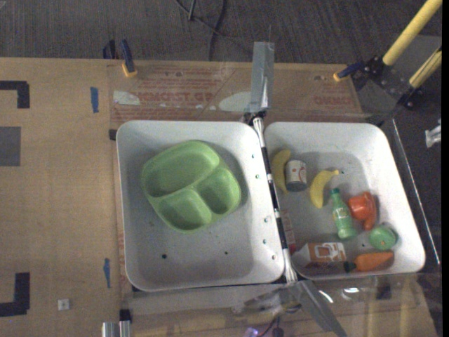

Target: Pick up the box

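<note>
The box [323,253], a small orange-and-white carton, lies flat in the right bin [405,188], against that bin's near wall toward its left corner. Its printing is too blurred to read. Just right of the box an orange carrot [373,261] lies along the same wall; whether the two touch cannot be told. Beyond the box, toward the middle of the bin, a green bottle [343,215] lies with its cap pointing away. An orange-red object [363,207], its shape hard to make out, sits just right of the bottle, and a small round green item [382,238] lies right of the box and farther in. A yellow banana [321,187] lies beyond the bottle. Farther from the box, a small white can [296,175] sits close beside a second yellow banana [280,169] at the bin's left wall.

Left of the box, across the divider, the left bin [133,258] holds a green divided plate [190,184].

The counter [63,188] is tan board with black and blue tape marks. Beyond it the floor [105,9] is dark carpet with a black cable [200,5]. A yellow pole [416,23] is cut off at the upper right.

I cannot tell the state of the hand.
</note>
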